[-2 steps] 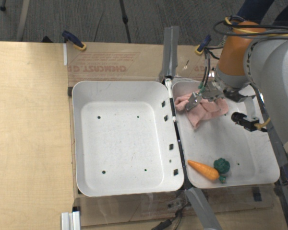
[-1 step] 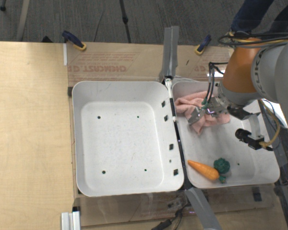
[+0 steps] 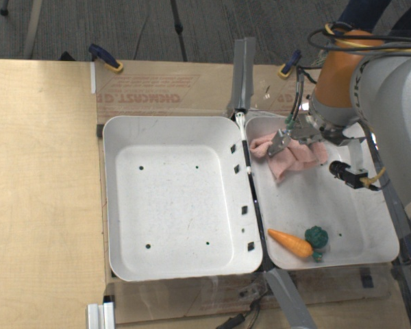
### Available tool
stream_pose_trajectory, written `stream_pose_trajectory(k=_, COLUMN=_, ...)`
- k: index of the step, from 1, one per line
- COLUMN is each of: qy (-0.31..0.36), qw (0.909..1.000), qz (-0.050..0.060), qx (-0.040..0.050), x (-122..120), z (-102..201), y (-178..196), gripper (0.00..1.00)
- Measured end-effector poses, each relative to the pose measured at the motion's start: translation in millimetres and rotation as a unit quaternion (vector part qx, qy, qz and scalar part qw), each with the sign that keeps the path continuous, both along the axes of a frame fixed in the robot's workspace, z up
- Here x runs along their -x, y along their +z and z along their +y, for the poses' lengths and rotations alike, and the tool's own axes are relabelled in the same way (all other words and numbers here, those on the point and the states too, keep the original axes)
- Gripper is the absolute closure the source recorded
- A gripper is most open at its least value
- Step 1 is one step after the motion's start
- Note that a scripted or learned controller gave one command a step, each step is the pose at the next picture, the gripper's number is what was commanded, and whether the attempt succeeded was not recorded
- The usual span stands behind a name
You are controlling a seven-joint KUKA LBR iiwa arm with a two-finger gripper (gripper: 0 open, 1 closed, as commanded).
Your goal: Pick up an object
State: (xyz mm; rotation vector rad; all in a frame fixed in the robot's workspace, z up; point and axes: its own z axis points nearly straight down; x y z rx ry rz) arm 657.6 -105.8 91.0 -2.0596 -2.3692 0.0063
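Note:
A crumpled pink cloth (image 3: 303, 157) lies at the back left of the right bin (image 3: 359, 211). My gripper (image 3: 282, 142) is down on the cloth's upper left part, with the arm's orange band above it to the right. The wrist covers part of the cloth, so the grip cannot be made out. A toy carrot (image 3: 290, 243) with a green leafy top (image 3: 317, 237) rests near the right bin's front edge, well apart from the gripper.
The left bin (image 3: 111, 184) sits beside the right one, with a hinged seam (image 3: 246, 177) between them. A grey upright post (image 3: 243, 74) stands behind the seam. Two clamps (image 3: 106, 57) (image 3: 290, 64) grip the cardboard at the back.

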Motion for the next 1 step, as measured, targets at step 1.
stream_pose_trajectory(k=1, qy=0.047, qw=0.9989, qz=-0.002, qx=-0.0003, x=61.7, z=-16.8, y=0.7, gripper=0.00)
